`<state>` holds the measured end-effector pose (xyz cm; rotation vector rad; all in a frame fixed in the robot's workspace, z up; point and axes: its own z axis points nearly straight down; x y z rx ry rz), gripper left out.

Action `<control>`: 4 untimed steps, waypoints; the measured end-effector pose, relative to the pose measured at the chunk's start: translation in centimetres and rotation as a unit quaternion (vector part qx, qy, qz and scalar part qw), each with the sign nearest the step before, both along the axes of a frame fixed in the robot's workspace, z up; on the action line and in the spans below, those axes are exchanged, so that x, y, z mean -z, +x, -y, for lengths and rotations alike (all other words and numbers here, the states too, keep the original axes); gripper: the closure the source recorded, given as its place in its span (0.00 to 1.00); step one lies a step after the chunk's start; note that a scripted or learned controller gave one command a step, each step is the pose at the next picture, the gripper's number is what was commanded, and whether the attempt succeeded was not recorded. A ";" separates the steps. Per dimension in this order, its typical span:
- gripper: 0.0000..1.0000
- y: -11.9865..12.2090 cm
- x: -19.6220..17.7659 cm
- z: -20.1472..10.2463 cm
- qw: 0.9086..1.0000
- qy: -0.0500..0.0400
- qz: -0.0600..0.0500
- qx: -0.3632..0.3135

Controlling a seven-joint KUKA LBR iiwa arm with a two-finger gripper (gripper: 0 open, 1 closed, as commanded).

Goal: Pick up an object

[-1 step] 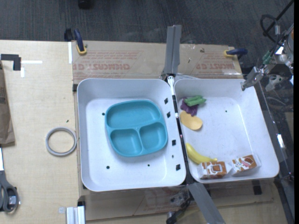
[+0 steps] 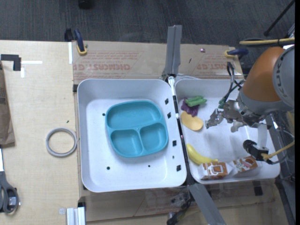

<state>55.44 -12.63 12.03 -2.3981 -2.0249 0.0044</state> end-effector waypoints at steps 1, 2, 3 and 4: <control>0.00 7.7 2.9 2.3 0.995 -0.001 0.001 -0.097; 0.00 5.3 2.8 -2.7 0.963 0.000 0.002 -0.270; 0.00 -3.9 2.9 -1.6 0.939 0.001 0.001 -0.345; 0.00 0.6 2.9 -1.9 0.940 0.000 0.002 -0.340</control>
